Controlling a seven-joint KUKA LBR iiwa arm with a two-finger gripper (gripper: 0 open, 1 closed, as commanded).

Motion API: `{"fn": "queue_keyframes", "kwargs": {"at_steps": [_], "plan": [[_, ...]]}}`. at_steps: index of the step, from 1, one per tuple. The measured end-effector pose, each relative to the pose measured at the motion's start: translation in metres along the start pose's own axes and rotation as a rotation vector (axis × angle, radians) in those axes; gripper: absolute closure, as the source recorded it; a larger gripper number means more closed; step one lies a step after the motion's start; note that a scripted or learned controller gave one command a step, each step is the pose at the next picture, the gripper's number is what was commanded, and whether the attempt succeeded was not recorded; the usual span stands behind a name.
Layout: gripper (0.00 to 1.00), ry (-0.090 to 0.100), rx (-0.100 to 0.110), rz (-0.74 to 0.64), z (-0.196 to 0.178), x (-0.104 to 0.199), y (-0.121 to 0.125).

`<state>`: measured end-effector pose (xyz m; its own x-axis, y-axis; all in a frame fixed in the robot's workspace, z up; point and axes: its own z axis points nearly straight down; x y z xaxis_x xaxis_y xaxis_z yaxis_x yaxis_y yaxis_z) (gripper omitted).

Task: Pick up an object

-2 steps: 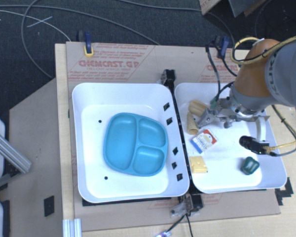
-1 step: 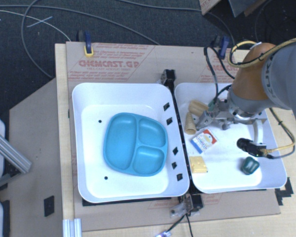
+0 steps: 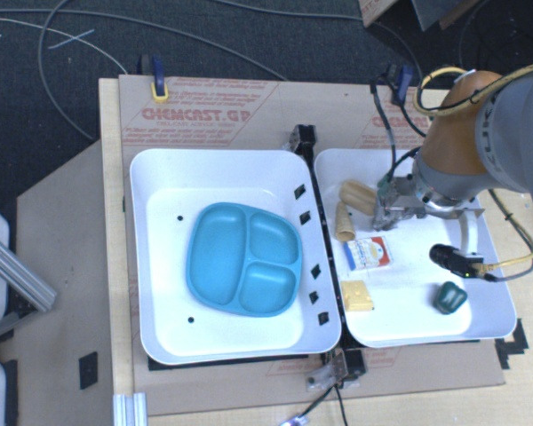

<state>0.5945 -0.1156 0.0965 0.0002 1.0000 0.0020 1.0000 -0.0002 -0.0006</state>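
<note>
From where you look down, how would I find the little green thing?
Look at the right white bin, the one the grey arm reaches over. Go to its near right corner. There sits the little green thing, alone, apart from the yellow block and the red and blue packet nearer the left bin; it is the only teal-green item there.

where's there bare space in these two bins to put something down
Left bin: the blue divided plate fills the middle, leaving a bare strip along the far wall and around the corners. Right bin: a free patch between the white card and the green object. Its far left is crowded by the cork pieces and the end effector.
</note>
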Motion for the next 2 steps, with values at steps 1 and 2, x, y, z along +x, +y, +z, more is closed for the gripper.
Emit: {"fn": "queue_keyframes", "kwargs": {"at_steps": [1, 2], "plan": [[1.00, -0.003, -0.006, 0.000, -0.054, -0.003, -0.008], [1.00, -0.003, -0.007, -0.002, -0.108, -0.003, -0.006]]}}
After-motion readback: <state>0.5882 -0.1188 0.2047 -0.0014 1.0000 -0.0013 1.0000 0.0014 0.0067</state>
